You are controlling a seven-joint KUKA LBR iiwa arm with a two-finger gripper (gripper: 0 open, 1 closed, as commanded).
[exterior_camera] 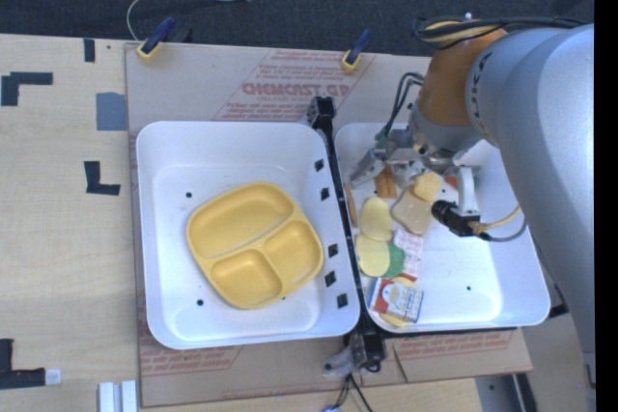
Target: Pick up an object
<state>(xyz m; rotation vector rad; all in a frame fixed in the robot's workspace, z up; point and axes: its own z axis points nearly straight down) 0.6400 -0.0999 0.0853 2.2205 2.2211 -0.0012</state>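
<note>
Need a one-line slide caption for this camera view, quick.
KUKA arm's gripper reaches into the right bin over a pile of small items; yellow divided tray lies in the left bin.

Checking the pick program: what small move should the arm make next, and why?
Probably a short descent. The end effector sits at the top of the pile in the right bin, with nothing seen held. Whether its fingers are open cannot be told.

White bins (159,207); yellow divided tray (254,244); pale yellow discs (375,219); green piece (395,260); red-and-blue printed packet (398,301); grey arm (555,111), orange band (446,92).
</note>
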